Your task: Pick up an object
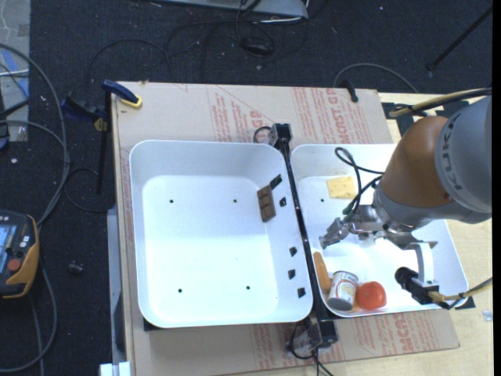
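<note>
Objects lie in the right bin (438,233): a yellow slice (340,186) near its back, and a carrot (321,270), a can (342,288) and a tomato (372,295) bunched at its front edge. A brown bar (267,203) leans on the left bin's (156,233) right wall. The pincer (335,233) hangs low in the right bin, between the slice and the carrot; whether it is spread or pressed together I cannot tell, and nothing shows in it. By my reading nothing is lifted yet: the approach is done, while grasp and lift remain.

arm (458,159): "KUK" in part | cardboard sheet (235,108): red printing, reversed, not legible
</note>
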Action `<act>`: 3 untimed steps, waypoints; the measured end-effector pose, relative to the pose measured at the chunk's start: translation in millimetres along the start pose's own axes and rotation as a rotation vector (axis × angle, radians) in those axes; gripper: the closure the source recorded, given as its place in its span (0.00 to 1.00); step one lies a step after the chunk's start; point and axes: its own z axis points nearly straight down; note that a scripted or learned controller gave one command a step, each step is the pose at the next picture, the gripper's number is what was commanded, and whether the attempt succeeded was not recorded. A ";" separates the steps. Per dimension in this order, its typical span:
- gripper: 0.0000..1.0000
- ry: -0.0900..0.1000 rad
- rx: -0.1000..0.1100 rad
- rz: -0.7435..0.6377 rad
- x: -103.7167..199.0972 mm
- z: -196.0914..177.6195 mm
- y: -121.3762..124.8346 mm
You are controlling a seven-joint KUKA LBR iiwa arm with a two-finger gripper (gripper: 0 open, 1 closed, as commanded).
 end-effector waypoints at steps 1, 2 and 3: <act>1.00 -0.001 -0.005 0.000 -0.1 -12.8 1.4; 1.00 -0.001 -0.009 -0.001 5.8 -56.5 4.2; 1.00 -0.002 -0.009 0.000 -3.2 -107.8 9.7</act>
